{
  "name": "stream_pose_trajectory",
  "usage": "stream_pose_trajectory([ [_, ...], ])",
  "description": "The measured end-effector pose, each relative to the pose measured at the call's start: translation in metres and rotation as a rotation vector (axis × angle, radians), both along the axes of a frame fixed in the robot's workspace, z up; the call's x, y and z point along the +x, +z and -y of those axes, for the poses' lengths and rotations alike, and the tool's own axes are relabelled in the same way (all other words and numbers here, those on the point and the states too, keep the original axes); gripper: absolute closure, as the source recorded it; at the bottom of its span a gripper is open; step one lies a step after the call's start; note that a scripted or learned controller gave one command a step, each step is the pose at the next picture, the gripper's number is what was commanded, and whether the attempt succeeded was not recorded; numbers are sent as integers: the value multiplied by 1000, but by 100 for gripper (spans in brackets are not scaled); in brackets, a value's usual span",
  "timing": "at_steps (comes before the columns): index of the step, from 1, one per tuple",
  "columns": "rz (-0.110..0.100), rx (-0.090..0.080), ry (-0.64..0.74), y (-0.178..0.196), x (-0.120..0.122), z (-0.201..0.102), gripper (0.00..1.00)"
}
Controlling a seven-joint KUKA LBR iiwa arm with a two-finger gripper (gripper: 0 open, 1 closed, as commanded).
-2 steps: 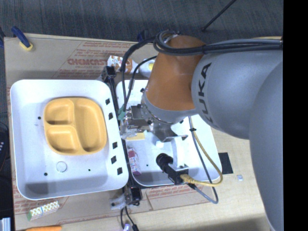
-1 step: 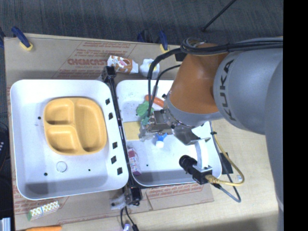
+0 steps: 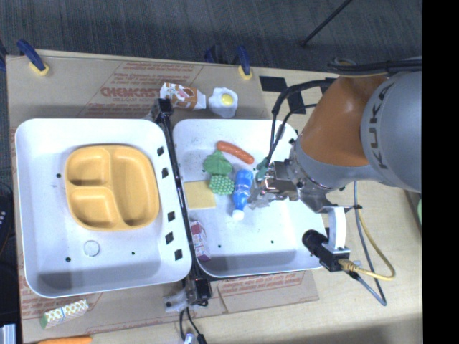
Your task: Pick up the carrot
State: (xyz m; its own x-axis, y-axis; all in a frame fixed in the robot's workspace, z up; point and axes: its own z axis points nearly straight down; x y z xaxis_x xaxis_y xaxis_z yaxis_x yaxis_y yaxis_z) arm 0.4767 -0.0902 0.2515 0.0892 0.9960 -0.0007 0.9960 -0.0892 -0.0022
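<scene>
The carrot (image 3: 235,151) looked light, stiff and smooth; I judged mid-length the best hold. My gripper (image 3: 267,186) hovered nearby; its state I couldn't tell.

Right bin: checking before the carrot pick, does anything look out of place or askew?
Mostly the clutter: the carrot lies at a slant, close to a green toy and a tipped blue bottle. A packet leans on the bin's left wall.

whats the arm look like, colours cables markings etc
A bulky grey arm with a wide orange band above the wrist and dark "KUKA" lettering on the grey shell. Black cables loop over the wrist; a yellow cable trails below. The gripper is small, metallic and dark.
</scene>
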Motion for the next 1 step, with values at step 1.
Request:
stream_pose_trajectory([
  [1, 1, 0, 73, 81, 14, 52, 100],
])
